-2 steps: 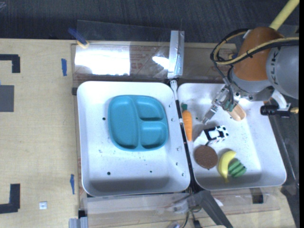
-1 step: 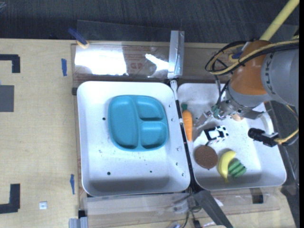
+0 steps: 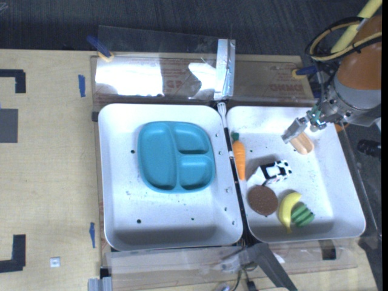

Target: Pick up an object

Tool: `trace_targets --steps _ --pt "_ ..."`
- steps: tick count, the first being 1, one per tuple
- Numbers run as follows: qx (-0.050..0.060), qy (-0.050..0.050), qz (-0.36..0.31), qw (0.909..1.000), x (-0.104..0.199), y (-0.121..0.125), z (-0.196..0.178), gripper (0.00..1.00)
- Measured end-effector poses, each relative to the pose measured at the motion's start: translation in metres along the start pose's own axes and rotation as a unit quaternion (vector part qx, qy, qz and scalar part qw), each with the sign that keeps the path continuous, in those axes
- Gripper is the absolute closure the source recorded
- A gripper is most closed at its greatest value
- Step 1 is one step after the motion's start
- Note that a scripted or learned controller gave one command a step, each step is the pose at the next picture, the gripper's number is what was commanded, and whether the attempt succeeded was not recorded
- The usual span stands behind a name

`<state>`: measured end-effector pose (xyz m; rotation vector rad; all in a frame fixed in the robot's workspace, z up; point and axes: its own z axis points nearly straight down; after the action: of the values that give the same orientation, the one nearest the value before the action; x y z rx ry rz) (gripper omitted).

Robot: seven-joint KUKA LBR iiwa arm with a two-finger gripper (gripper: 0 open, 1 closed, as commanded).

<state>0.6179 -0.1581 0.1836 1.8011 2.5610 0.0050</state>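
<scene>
The pincer (image 3: pixel 298 132) hangs over the far part of the right bin (image 3: pixel 345 180), right above a small tan piece (image 3: pixel 303 143); whether it grips that piece cannot be told. Nearer the middle of the same bin lie a black-and-white toy (image 3: pixel 276 171), a brown round disc (image 3: pixel 262 200) and a yellow-green toy (image 3: pixel 294 211). An orange carrot (image 3: pixel 239 157) rests along the bin's left wall. The left bin (image 3: pixel 115 162) carries a blue divided plate (image 3: pixel 176 156). Both bins sit on a pale wooden desk (image 3: pixel 42 162) marked with blue tape, dark floor beyond.
</scene>
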Motion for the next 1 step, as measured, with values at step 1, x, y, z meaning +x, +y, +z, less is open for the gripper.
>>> trace_targets --steps 1 --pt "0.004 0.004 -0.005 1.0000 0.0509 -0.0570 0.0144 0.00"
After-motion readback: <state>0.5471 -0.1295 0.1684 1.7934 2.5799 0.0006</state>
